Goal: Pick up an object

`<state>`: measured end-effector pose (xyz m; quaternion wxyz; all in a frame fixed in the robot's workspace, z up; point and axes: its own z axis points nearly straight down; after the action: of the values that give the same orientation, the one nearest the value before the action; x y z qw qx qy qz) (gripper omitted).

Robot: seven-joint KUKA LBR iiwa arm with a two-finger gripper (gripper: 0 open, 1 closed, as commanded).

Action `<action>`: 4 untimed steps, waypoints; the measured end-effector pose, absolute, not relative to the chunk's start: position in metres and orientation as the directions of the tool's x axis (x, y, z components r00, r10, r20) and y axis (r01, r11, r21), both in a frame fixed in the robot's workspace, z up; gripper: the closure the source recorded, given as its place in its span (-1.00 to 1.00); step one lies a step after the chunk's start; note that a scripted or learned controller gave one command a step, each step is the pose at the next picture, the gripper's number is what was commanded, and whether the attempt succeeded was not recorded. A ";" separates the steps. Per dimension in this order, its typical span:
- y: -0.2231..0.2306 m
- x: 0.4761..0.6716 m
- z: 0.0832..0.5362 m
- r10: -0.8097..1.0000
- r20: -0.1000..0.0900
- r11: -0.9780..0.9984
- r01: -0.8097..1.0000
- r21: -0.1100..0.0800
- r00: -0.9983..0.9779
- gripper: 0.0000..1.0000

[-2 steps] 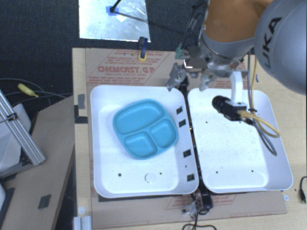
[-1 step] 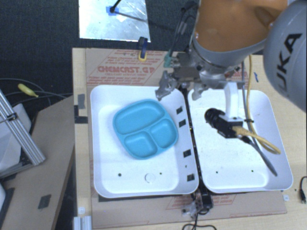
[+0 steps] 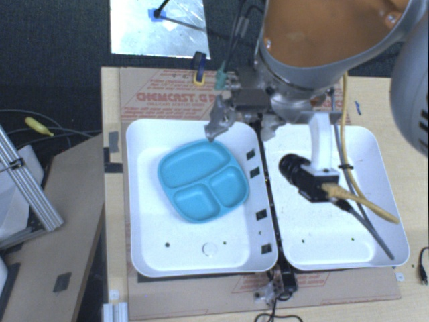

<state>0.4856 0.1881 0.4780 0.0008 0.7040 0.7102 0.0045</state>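
Note:
A light blue plate (image 3: pixel 202 180) with three compartments lies flat in the left white bin (image 3: pixel 151 247), toward its far half. My gripper (image 3: pixel 242 127) hangs over the far end of the divider between the two bins, just beyond the plate's far right rim. Its fingers are spread open; the left fingertip (image 3: pixel 216 124) is right at the plate's far edge, and nothing shows between the fingers. The arm's orange band and grey wrist cover the bins' far edges.
The right white bin (image 3: pixel 335 247) sits under a black cylinder on a white bracket (image 3: pixel 303 174) with yellow and grey cables trailing to the right. Cardboard (image 3: pixel 167 99) lies beneath both bins. A metal frame (image 3: pixel 27 193) stands off the bench's left side.

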 end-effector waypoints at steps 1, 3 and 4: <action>0.196 0.487 0.487 1.000 0.002 0.005 1.000 0.003 -0.005 -1.00; 0.236 0.509 0.483 1.000 0.001 0.007 1.000 0.001 -0.007 1.00; 0.132 0.537 0.431 1.000 -0.004 -0.009 1.000 -0.001 0.009 1.00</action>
<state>0.5370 0.1322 0.4305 0.0009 0.7102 0.7040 -0.0019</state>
